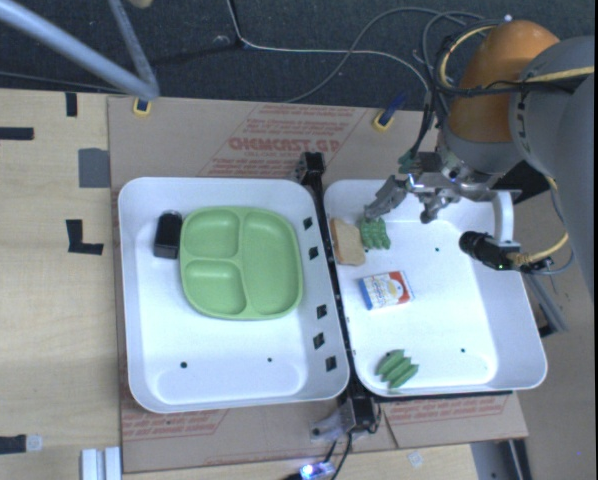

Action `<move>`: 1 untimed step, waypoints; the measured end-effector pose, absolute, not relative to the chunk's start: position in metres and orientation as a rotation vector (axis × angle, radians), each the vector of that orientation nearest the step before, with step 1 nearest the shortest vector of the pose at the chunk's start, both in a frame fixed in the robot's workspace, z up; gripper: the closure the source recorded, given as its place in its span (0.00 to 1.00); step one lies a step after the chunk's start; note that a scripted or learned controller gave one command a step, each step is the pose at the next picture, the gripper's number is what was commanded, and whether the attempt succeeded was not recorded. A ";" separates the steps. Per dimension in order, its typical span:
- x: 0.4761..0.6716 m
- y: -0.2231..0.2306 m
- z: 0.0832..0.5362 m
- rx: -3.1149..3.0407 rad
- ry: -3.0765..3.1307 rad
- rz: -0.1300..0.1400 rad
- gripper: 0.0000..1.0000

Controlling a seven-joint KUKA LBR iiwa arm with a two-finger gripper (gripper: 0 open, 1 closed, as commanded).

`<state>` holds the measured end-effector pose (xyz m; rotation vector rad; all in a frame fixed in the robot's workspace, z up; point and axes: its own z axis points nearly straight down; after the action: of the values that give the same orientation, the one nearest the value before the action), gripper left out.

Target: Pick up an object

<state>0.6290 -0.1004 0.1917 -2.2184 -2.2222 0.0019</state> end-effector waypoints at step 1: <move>0.636 -0.099 0.132 -2.216 -2.222 0.008 0.00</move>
<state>0.6364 -0.0988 0.1318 -2.2157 -2.2215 0.0080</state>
